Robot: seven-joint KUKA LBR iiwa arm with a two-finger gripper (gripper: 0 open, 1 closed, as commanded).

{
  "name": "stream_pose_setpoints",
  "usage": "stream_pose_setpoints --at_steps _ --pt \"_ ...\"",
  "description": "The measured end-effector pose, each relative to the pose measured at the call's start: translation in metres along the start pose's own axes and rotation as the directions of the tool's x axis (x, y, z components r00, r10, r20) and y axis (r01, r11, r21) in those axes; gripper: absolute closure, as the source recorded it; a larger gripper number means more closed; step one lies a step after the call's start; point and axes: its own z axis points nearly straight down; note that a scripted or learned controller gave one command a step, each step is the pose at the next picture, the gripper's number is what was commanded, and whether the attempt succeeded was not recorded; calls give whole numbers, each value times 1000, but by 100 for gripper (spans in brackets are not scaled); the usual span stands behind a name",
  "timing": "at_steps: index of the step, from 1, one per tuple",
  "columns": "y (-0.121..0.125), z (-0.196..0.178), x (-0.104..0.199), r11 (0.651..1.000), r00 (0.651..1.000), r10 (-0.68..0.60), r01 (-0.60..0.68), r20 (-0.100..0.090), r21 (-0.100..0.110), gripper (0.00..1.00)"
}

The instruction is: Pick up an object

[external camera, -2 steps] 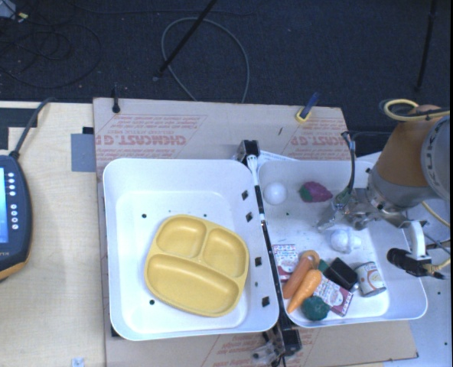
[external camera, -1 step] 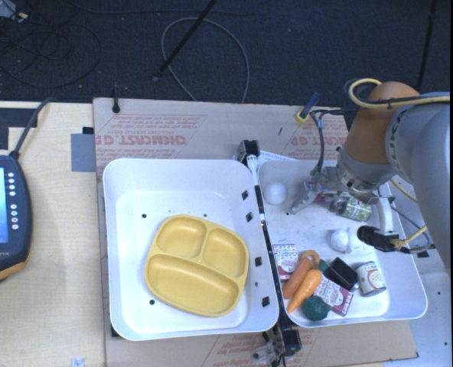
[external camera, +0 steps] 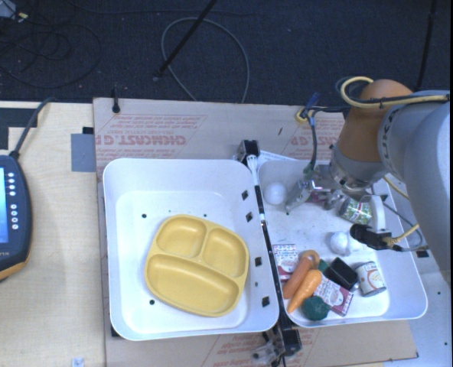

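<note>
Two white bins sat side by side, the left bin [external camera: 127,186] holding a yellow divided plate [external camera: 197,264]. Lower right in the frame, two carrots [external camera: 301,275] lay crowded among packets, which might spoil a clean grasp. Farther back, a small white ball [external camera: 275,193] rested just left of the gripper [external camera: 312,192]; whether that pincer was spread or pressed together was unclear.

The desk [external camera: 54,140] is pale wood, covered in the middle by a cardboard sheet [external camera: 180,132]. Two white bins lie on the sheet: the right bin [external camera: 410,300] directly under the gripper [external camera: 312,192], the left bin [external camera: 131,182] beside it, away from the arm. A pendant [external camera: 1,216] rests on the desk's far left, well apart from the gripper.
</note>
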Motion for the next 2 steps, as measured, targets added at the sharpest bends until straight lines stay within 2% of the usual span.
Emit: stream_pose_setpoints --at_steps 2 --pt "0 0 10 1000 1000 -1 1 0 1 0"
